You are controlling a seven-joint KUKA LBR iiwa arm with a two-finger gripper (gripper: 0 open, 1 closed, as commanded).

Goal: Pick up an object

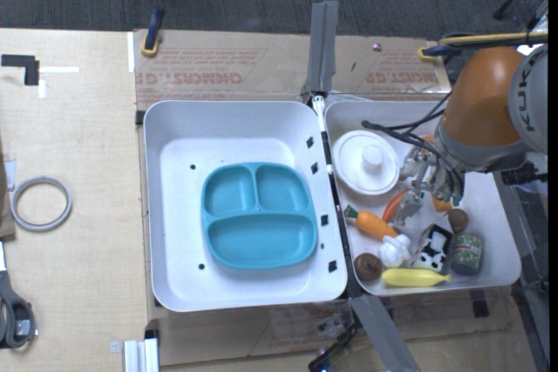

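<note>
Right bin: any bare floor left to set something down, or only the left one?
Right bin is crowded: white lid, carrot, banana and small toys fill its floor under the gripper. Left bin has bare white floor all around the blue divided plate, widest between plate and far wall.

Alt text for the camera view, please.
The gripper hangs low over the right bin, among a white lid, carrot, banana and other small toys. The left bin holds a blue divided plate.
</note>
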